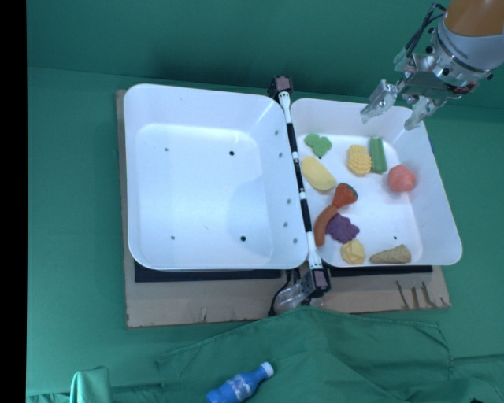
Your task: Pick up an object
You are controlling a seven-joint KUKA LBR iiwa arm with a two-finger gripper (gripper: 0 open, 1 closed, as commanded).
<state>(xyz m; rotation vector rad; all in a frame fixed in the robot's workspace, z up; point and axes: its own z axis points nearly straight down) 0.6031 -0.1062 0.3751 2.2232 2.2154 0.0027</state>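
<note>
Bins: 2, shallow, white, side by side. Left bin w/ several small dark dots on its floor. Right bin holds all toy food items.

Contents of right bin, 9 pcs total:
- green leafy pc, 1, near far-left corner
- yellow banana-like pc, 1, by left wall, just below the leafy pc
- yellow corn cob, 1, mid-far area
- green pod/cucumber, 1, just beside the corn, on its right
- pink-red round fruit, 1, toward right wall
- orange carrot-like pc w/ red top, 1, lying at a slant, centre-left
- purple grape bunch, 1, touching the carrot's lower part
- small yellow lumpy pc, 1, near front wall
- tan cone-shaped pc, 1, front wall, right of the lumpy pc

Gripper: 1, two silver fingers spread apart, nothing between them; sits over far rim of right bin, above and apart from the corn and pod. Orange band of arm at top right.

Surface: bins rest on brown cardboard sheet over green cloth; black hinge strip runs between bins. Green backdrop behind. Rumpled green fabric in front. Blue bottle w/ white cap, 1, lying on it at bottom edge.
</note>
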